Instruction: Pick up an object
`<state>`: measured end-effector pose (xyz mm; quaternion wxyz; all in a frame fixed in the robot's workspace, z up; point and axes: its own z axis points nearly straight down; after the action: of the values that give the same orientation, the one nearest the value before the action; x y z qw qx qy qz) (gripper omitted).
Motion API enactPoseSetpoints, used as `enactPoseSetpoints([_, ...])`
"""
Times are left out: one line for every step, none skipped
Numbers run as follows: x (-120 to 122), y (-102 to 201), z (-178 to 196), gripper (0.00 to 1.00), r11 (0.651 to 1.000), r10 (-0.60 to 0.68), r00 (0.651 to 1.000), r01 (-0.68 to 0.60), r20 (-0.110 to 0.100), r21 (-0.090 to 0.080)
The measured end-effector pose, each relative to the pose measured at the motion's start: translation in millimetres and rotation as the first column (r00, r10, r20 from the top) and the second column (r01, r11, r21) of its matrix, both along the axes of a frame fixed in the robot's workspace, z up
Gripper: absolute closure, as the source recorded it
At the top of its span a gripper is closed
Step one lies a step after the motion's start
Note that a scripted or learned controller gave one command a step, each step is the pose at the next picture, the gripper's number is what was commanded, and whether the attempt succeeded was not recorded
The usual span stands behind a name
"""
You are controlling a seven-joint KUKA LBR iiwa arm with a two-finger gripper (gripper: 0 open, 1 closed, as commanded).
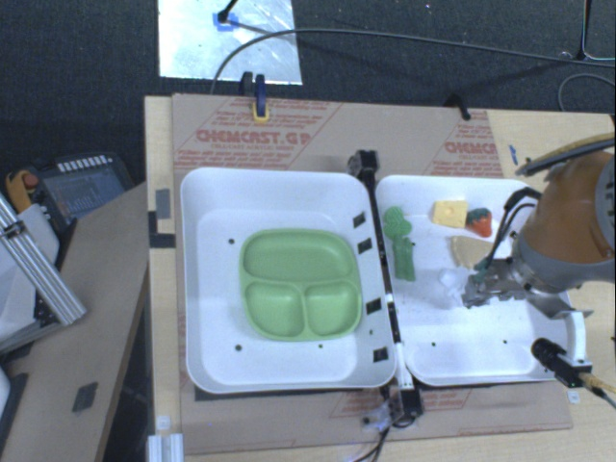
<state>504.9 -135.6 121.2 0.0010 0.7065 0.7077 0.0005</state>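
The gripper (474,293) hangs low over the right bin (481,359), near its middle; whether it is wide, narrow or holding anything cannot be told from this slanted view, as its tip is small and dark against the white floor.

Going from the left: a grey metal rail (38,268) and a dark box with buttons (82,189) sit on a side surface beyond the table (159,258). Further back a shiny square sheet (229,27) lies on the dark floor, with a black cable (385,38) running across it to the right. A brown cardboard sheet (289,133) covers the table under both bins. The left bin (207,219) holds a light green divided plate (296,284) with three compartments, lying flat near the bin's middle. A row of black clips (371,248) joins the two bins.

In the right bin a green toy (397,243) lies close to the left wall. Behind the gripper, toward the far wall, a yellow block (449,213) sits just beside a red and green piece (479,222), and a pale tan piece (469,250) lies a little nearer. A small clear object (450,279) rests just left of the gripper.

The arm (577,224) reaches in from the right, its orange band above the wrist, bent downward over the bin's right half.
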Motion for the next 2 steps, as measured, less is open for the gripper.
enactPoseSetpoints([-1, 5, 45, 1.00, 1.000, 0.003, 1.000, -0.003, 0.004, -0.001])
enactPoseSetpoints([3, -3, 106, 1.00, 1.000, 0.002, 1.000, -0.002, 0.007, -0.002])
